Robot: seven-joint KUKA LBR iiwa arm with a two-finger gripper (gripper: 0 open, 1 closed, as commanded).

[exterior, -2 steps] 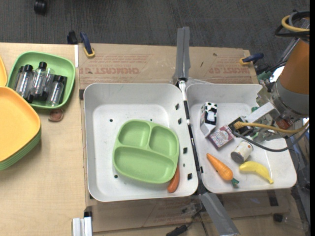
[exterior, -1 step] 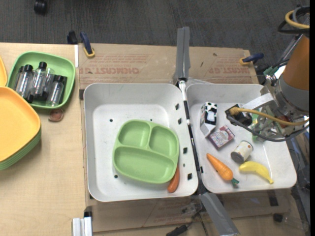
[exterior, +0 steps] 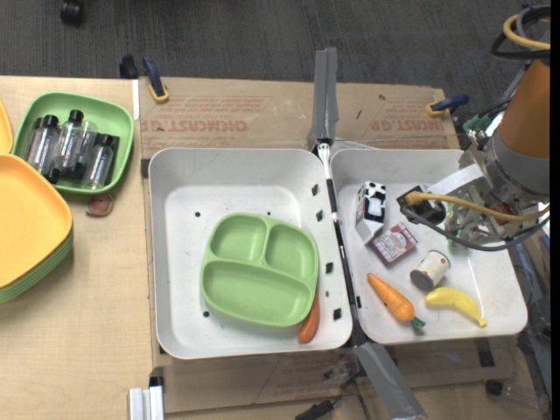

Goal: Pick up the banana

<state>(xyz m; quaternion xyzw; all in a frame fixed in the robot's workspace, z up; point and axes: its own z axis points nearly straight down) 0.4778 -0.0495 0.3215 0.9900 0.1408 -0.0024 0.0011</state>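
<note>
Firstly the banana point(exterior: 455, 304): smooth, yellow, gently curved; it lies flat in the right bin point(exterior: 503, 278) near the front right corner, darker tip toward that corner.
Gripper point(exterior: 468, 224): low over the right side of the right bin, above and apart from the banana; cables tangle around it, so whether it is open or closed cannot be told.
Arm point(exterior: 529, 121): orange band, cut off by the right edge of the picture.
Carrot point(exterior: 391, 297): tapered, orange, matte, with a small green end pointing toward the banana; just left of it, not touching.
Can point(exterior: 429, 269): short cylinder on its side, pale round end facing out; between the gripper and the banana.
Packet point(exterior: 392, 243): flat, squarish, purple-pink; its print is too small to read.
Carton point(exterior: 372, 204): little box with black and white patches, at the back left of the right bin.
Left bin point(exterior: 175, 234): shallow white plastic with rounded corners.
Plate point(exterior: 260, 269): light green, glossy, three compartments, in the middle of the left bin.
Orange-red piece point(exterior: 309, 322): long and narrow, partly tucked under the plate's front right edge; what it is stays unclear.
Green tray point(exterior: 74, 143): on the bench at far left, holding clear bottles with dark caps.
</note>
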